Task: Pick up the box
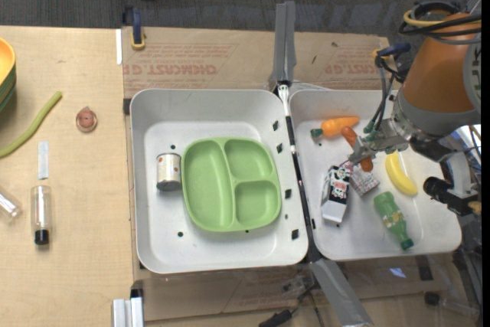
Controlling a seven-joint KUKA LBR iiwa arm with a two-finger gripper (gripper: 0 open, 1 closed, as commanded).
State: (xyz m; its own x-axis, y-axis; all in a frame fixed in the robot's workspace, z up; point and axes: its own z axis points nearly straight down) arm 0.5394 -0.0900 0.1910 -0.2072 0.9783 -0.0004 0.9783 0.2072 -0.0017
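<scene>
Jaws of the gripper: whether parted or closed, I cannot tell; the box lies just below-left, long axis running away downward.

You'll find the box in the right bin, approx. center-right of the frame, near that bin's left wall. It's a small carton w/ black-and-white cow-type print on its upper part and a plain white lower end, lying flat, long axis approx. vertical in the frame w/ the top tipped slightly right. Its upper right corner sits just beside a small patterned cube, and there's bare bin floor below and to its left.
</scene>
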